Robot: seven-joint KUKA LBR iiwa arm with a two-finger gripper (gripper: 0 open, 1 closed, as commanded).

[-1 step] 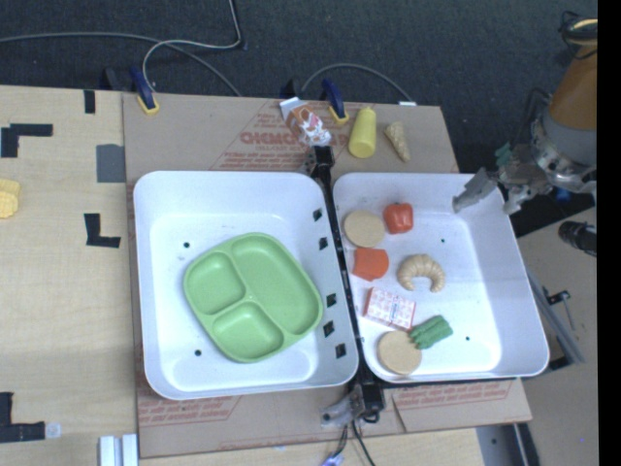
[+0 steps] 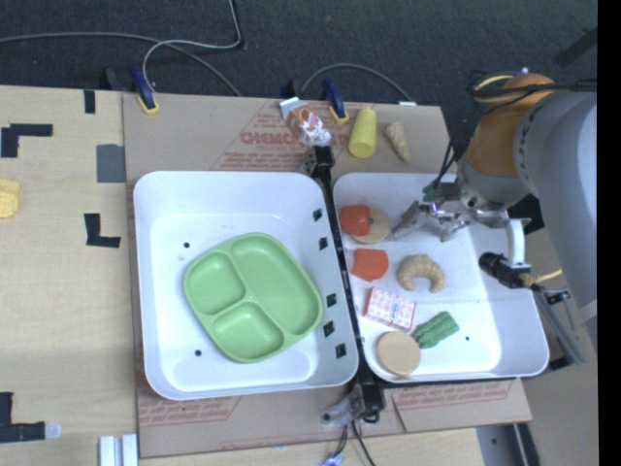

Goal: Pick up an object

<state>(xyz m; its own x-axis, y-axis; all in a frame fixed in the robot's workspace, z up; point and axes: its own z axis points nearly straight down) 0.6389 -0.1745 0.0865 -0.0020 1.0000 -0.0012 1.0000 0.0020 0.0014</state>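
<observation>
- The gripper (image 2: 412, 218) hangs over the upper part of the right bin (image 2: 505, 343), reaching in from the right; its dark fingers (image 2: 406, 221) slant down to the left, and whether they are apart or together cannot be told. Nothing shows between them.
- Just left of the fingertips lies a red tomato (image 2: 355, 219) against a round tan biscuit (image 2: 375, 225).
- Below and slightly right of the gripper, near it, lies a croissant (image 2: 422, 272).
- Below left of the gripper sits an orange-red block (image 2: 370, 263), beside the wall between the bins.
- Farther below lies a pink-patterned packet (image 2: 389, 309), then a green vegetable (image 2: 435, 329) and a round tan disc (image 2: 398, 352) touching it.
- Well to the left, in the left bin (image 2: 160, 260), rests a green divided plate (image 2: 252, 295).
- Above the gripper, outside the bins on the cardboard, lie a yellow bottle (image 2: 362, 132), a tan cone-shaped piece (image 2: 397, 141) and a small carton (image 2: 303, 119).
</observation>
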